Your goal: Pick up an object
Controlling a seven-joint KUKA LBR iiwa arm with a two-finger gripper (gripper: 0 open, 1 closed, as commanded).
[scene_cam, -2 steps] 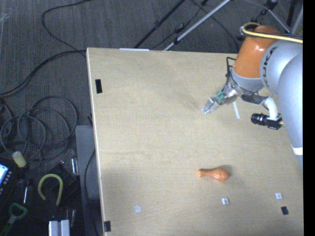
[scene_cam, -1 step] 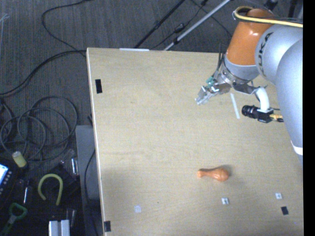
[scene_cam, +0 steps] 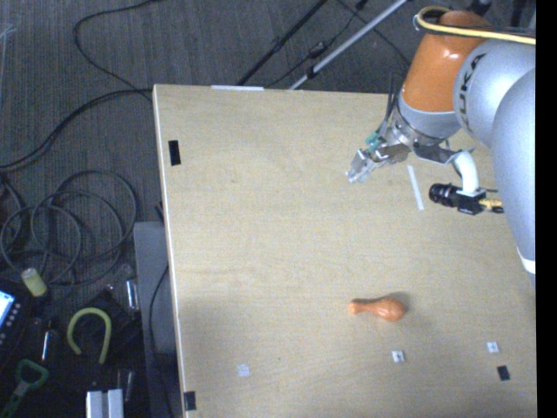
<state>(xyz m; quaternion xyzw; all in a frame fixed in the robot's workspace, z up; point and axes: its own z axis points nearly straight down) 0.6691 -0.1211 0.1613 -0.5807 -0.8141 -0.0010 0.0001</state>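
An orange drumstick-shaped object lies on its side on the tan bench top, in the lower right part, thin end pointing left. My gripper hangs over the upper right of the bench, well up-view from the orange object and apart from it. Nothing shows at its tip. The grey arm with its orange band comes in from the right edge.
A black fitting and a thin white rod sit by the wrist. Small square markers dot the lower right of the bench. Its left edge drops to a floor with cables.
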